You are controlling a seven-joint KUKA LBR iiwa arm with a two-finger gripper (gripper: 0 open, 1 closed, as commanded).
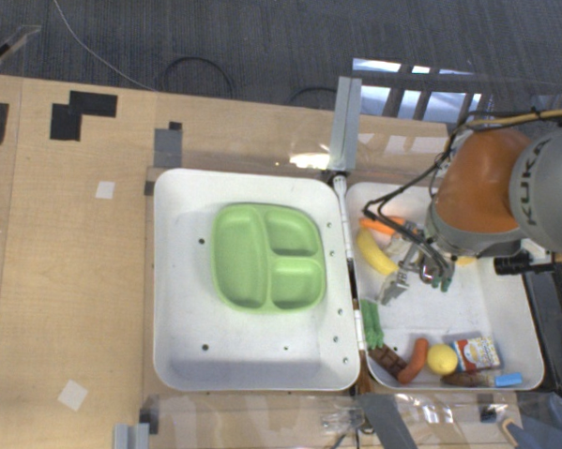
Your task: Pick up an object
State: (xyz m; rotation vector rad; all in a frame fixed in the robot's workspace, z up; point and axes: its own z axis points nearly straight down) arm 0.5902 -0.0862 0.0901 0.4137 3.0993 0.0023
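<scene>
My gripper (416,281) hangs over the middle of the right bin (517,327), below the grey wrist and orange band. Its two fingers (393,290) stand apart, open, with nothing between them. A yellow banana (375,254) lies just left of the gripper, with an orange carrot (384,224) beyond it. Along the bin's near edge lie a green piece (372,319), a brown block (383,357), a red-brown sausage (415,360), a yellow lemon (442,360), a red and white box (477,352) and a small blue item (506,379).
The left bin (180,354) holds a green divided plate (266,257). A ridge where the two bins meet (351,279) runs just left of the banana. The arm's body covers the right bin's far right part.
</scene>
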